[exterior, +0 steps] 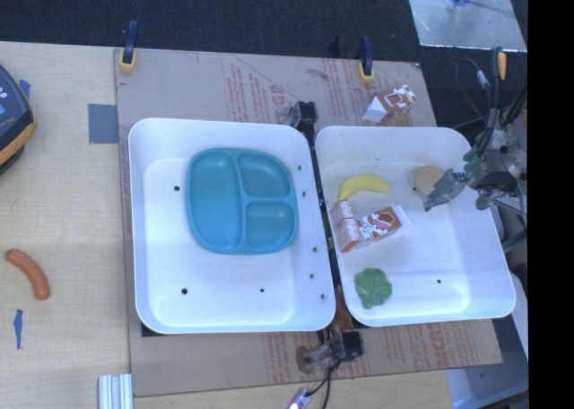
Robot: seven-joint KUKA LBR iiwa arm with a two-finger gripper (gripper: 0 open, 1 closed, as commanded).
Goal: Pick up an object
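**Two bins on a wooden bench, gripper at the right bin's edge**

Wooden bench top carries a cardboard sheet [269, 84], held at its far edge by clamps, with two shallow white bins side by side on it. From the camera view above, the left bin [152, 246] holds a blue divided plate [242, 201]. The right bin [484, 282] holds a yellow banana [363, 186] toward its far left, a small carton [366, 226] just near of it, a green leafy piece [373, 288] nearer still, and a pale round object [428, 179] at the far right.

The gripper [468, 188] hangs over the right bin's far right side, just beside the pale round object; whether it is released or clenched cannot be told. Outside the bins, a second small carton [389, 104] lies on the cardboard, and a sausage [29, 274] lies on the bench at the left.
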